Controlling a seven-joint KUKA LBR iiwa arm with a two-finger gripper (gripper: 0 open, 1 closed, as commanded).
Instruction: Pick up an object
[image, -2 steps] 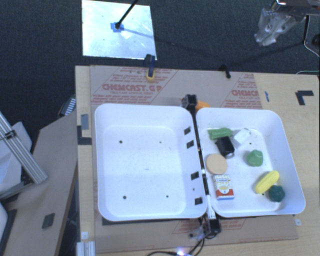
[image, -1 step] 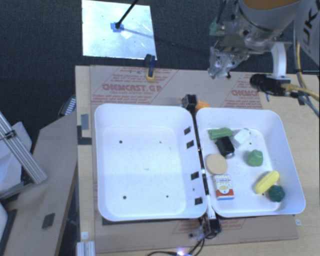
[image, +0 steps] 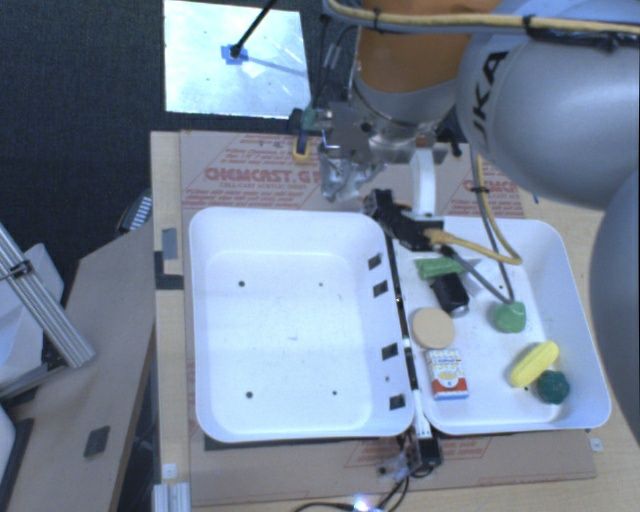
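Note:
The right bin (image: 575, 290) holds several small objects: a green bar (image: 434, 267), a black block (image: 451, 293), a tan round disc (image: 433, 327), a small red and white box (image: 448, 373), a light green lump (image: 509, 317), a yellow piece (image: 533, 363) and a dark green ball (image: 551, 386). My gripper (image: 342, 180) hangs over the far rim of the left bin (image: 210, 300), near the divider between the bins. It is up and to the left of the objects and apart from them. I see nothing held in it.
A black part (image: 398, 222) and a yellow cable (image: 480, 247) reach across the right bin's far left corner. The arm's grey body (image: 560, 100) covers the upper right. Black clips (image: 385, 320) line the seam between the bins. A cardboard sheet (image: 250, 170) lies under both.

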